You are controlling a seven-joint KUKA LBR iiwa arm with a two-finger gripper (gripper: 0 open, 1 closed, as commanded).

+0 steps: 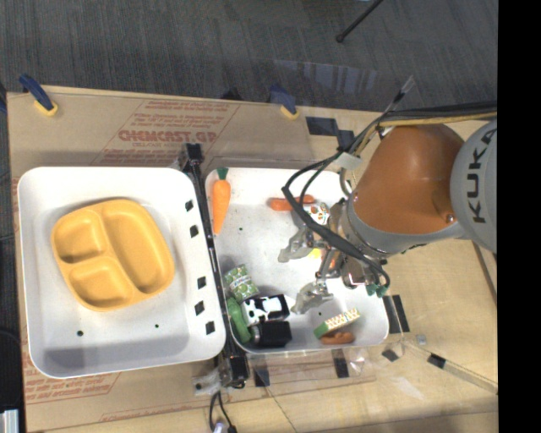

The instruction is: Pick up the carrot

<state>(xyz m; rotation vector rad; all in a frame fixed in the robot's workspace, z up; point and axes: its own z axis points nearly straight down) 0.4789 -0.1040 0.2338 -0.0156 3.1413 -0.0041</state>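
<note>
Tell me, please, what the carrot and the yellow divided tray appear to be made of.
The carrot looks like a moulded plastic toy: uniform orange body, smooth green top. The yellow tray seems matte plastic too, judging by its even colour and soft rounded compartment edges, though the material isn't certain.

Seen from above at a slant: dark grey carpeted floor [169,42] across the top, crossed by a thin black rod [359,24] near the upper middle. Below it, a bench topped with brown cardboard [127,127] printed in faded red lettering, pinned at the far edge by blue and yellow clamps [38,95] at left and centre. Strips of black tape [397,315] stuck on the cardboard toward the right. Bare pale wood [456,321] at lower right. Lit evenly, without hard shadows.
</note>
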